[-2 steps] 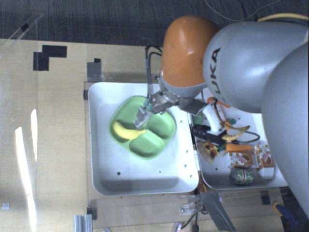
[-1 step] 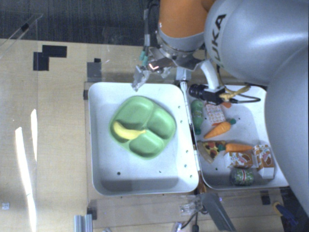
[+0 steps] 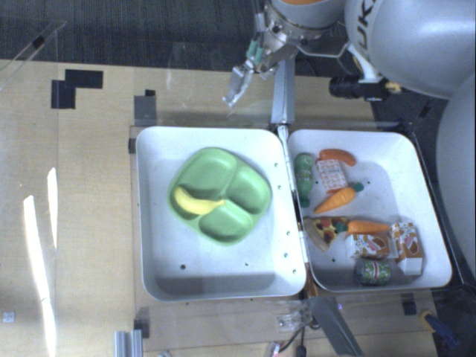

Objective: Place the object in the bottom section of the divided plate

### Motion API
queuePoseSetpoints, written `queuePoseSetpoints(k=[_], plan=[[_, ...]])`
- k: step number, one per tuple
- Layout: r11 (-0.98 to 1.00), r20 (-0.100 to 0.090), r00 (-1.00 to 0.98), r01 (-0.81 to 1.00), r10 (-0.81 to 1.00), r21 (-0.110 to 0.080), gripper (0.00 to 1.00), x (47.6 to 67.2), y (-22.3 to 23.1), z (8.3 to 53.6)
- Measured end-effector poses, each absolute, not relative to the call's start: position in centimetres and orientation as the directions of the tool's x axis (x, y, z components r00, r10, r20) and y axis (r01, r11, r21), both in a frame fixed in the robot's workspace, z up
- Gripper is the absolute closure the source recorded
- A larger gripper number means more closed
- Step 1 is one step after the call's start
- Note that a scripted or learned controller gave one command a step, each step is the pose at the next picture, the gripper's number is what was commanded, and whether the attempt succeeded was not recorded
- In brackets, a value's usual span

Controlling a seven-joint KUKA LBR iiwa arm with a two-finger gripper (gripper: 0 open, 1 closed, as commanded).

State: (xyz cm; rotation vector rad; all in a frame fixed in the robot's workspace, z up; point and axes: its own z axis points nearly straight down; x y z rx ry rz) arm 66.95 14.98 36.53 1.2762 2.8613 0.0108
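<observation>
- Jaws (image 3: pixel 239 88) sit high in the upper middle of the frame, above the back edge of the left bin (image 3: pixel 149 199), and I see nothing between them; whether they are spread or closed I cannot tell from this slanted look.
- I read the arm (image 3: pixel 416 28) as lifted clear of both bins, with its orange band at the top edge of the frame.
- In the left bin lies the green divided plate (image 3: pixel 223 192), turned at an angle so its sections fan around a centre ridge.
- A yellow banana (image 3: pixel 192 202) rests on the plate's left side, stretching from the left section toward the lower one; from here I cannot say which compartment it truly sits in.
- I take the banana for the object of the task, and my judgement is that the placing step is either done or close to it.
- In the right bin (image 3: pixel 416 155) I see toy food: a carrot (image 3: pixel 338 198), a pizza slice (image 3: pixel 325 233), a green can (image 3: pixel 372 272) and a small carton (image 3: pixel 406 244), all well apart from the plate.
- Next, I would check the banana's seat against the bottom section. If it straddles the ridge, the jaws must come down over it, grip across its narrow width, and nudge it toward the lower part of the frame.
</observation>
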Motion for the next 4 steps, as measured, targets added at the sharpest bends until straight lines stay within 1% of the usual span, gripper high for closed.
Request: queuePoseSetpoints(k=[1,2,3,4], plan=[[0.92,-0.008,-0.92,0.392,0.392,0.007,0.0,62.6,16.9,41.3],[0.988,-0.011,-0.988,0.157,0.157,0.005,0.0,65.2,15.3,43.9],[0.996,-0.011,-0.996,-0.093,-0.093,0.003,0.0,66.4,15.0,43.8],[0.916,-0.012,-0.916,-0.401,-0.401,-0.001,0.0,66.9,11.1,43.9]])
